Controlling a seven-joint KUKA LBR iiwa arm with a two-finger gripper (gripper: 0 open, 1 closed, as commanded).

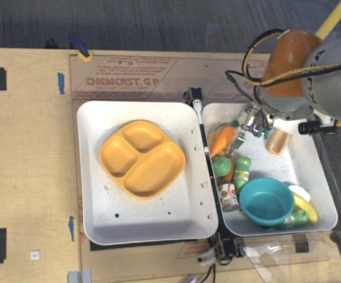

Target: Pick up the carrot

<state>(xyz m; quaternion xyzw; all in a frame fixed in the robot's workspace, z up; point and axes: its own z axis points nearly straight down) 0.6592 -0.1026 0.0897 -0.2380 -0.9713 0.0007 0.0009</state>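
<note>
The orange carrot (222, 141) lies at the left side of the right bin (321, 175), close to the divider, with its green top pointing up and to the right. My gripper (251, 126) hangs just to the right of the carrot's upper end, very near its green top. The grey arm with the orange band (289, 63) reaches in above it from the right. Nothing is visibly lifted off the bin floor.
Below the carrot are a green round item (222, 167), a small green piece (242, 165) and a small bottle (229, 194). A blue bowl (266, 201), a banana (305, 209) and a copper cup (277, 141) share the right bin. A yellow divided plate (142, 158) sits in the left bin (94, 217).
</note>
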